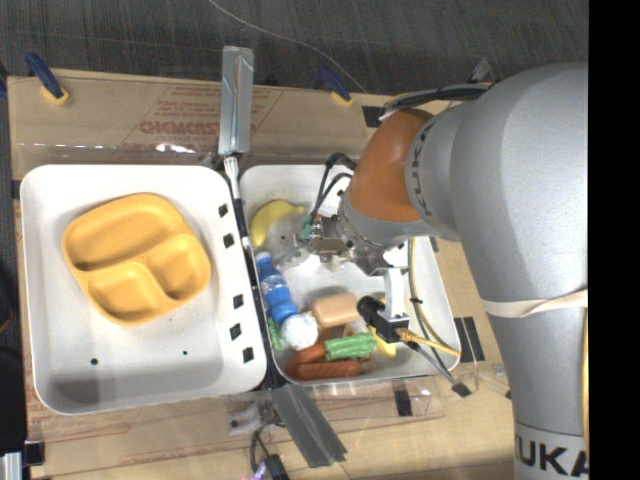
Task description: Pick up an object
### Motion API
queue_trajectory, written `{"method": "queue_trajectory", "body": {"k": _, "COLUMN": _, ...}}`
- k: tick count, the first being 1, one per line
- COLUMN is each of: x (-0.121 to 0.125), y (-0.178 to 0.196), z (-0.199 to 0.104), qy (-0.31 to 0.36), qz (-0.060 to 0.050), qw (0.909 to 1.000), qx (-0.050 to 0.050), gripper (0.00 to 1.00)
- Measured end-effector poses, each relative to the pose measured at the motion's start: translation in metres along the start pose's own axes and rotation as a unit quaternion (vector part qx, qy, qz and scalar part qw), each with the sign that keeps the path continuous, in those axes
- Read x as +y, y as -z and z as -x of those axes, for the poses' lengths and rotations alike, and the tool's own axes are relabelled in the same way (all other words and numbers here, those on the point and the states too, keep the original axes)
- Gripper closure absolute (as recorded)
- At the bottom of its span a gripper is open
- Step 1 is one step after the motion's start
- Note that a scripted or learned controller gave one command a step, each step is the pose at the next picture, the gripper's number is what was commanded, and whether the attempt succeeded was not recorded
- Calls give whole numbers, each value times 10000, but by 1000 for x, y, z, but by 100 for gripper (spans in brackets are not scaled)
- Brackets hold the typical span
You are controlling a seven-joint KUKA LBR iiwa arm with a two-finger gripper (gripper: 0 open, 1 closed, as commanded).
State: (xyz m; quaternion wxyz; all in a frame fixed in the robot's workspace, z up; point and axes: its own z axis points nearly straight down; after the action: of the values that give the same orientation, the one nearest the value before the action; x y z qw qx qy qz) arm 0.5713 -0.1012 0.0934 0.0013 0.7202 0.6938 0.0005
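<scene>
The right bin (pixel 300 180) holds a pile of small objects. A yellow banana-like piece (pixel 272 218) lies at its upper left. Below it is a blue bottle (pixel 272 290) with a white cap. A tan block (pixel 335 310) sits mid-bin, with a green piece (pixel 348 347) and a red-brown sausage (pixel 322 370) near the front wall. My gripper (pixel 322 240) reaches down into the bin just right of the yellow piece and above the tan block. The wrist hides its fingers.
The left bin (pixel 40 368) holds a yellow divided tray (pixel 135 256). A metal divider bar (pixel 234 98) runs between the bins. The big grey arm (pixel 500 188) covers the right bin's right side. Blue clamps sit on the cardboard behind.
</scene>
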Motion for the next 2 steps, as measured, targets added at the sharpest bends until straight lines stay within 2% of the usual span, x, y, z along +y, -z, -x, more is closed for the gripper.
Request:
{"method": "queue_trajectory", "body": {"k": 1, "x": 0, "y": 9, "z": -1, "qy": 25, "qz": -10, "qw": 10000, "qx": 4, "gripper": 100}}
{"method": "queue_trajectory", "body": {"k": 2, "x": 0, "y": 9, "z": -1, "qy": 26, "qz": -10, "qw": 10000, "qx": 3, "gripper": 0}}
